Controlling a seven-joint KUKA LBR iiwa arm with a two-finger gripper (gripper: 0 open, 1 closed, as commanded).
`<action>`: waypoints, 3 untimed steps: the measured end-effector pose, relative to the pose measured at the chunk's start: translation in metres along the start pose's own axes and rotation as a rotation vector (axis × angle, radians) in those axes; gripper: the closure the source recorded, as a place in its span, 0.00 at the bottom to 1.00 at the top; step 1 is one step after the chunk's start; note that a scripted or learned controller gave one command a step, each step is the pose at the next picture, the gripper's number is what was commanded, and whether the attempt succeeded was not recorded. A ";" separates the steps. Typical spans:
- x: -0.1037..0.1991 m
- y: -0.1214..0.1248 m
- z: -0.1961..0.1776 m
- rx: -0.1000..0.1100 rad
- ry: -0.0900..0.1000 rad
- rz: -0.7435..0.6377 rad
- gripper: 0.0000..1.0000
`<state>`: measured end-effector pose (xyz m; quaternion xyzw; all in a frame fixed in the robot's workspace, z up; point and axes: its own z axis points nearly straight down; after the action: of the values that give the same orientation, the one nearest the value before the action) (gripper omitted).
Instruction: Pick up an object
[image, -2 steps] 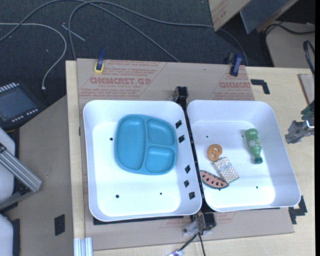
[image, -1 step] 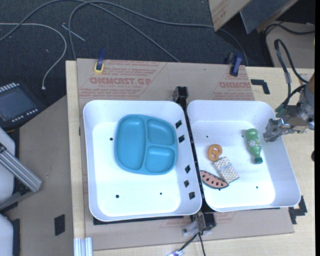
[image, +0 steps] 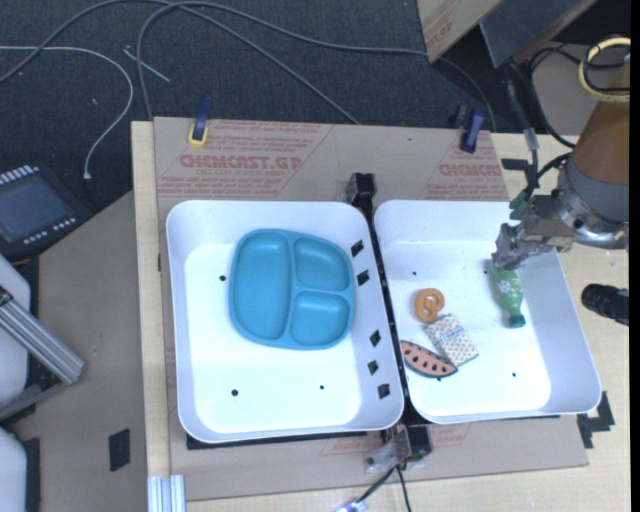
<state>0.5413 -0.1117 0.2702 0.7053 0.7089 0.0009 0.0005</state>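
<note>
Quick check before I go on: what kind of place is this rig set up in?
Most likely a robotics lab test bench, not a kitchen: two white bins clamped to a cardboard-covered bench, toy food such as a watermelon slice, and loose cables across the dark floor.

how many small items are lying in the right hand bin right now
4. A green bottle just below the gripper, a pretzel near the middle, a checkered packet below it, and a watermelon slice lowest. The gripper may hide something.
</note>
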 end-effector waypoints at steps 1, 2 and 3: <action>0.048 0.021 0.020 0.004 0.002 0.000 1.00; 0.103 0.044 0.018 -0.001 0.000 0.000 1.00; 0.146 0.060 0.020 0.000 0.001 0.000 1.00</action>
<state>0.6004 0.0342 0.2500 0.7053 0.7089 0.0011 0.0002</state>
